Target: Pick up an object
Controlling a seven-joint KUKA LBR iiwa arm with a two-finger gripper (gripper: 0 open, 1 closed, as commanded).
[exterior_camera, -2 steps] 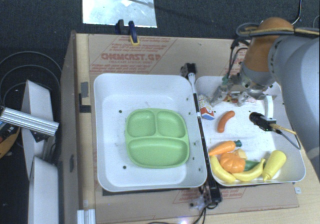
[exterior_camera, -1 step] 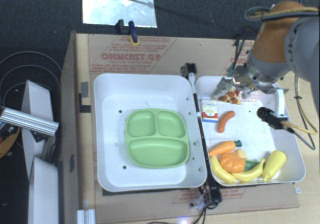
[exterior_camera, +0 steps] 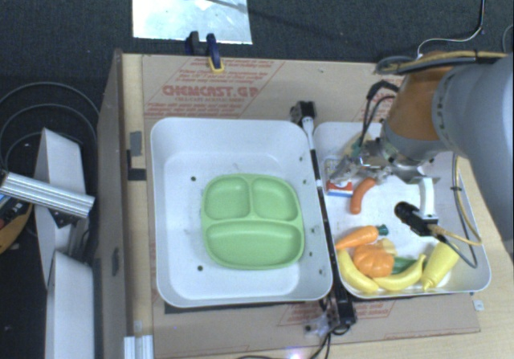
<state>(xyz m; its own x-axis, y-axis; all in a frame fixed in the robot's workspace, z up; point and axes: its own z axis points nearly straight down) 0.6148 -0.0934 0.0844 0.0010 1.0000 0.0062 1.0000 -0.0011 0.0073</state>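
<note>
Two shallow white bins (exterior_camera: 181, 213) of smooth, faintly glossy plastic; green divided plate (exterior_camera: 253, 219) matt plastic; brown printed cardboard sheet (exterior_camera: 241, 84) underneath, dull, papery.

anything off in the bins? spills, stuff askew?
Nothing spilled or damaged. The green divided plate sits flat in the left bin. The toy food, carrot and banana included, is piled loosely in the right bin's near corner.

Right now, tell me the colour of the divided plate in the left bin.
Light green. The divided plate shows plainly in the camera view, lying flat in the left bin.
</note>
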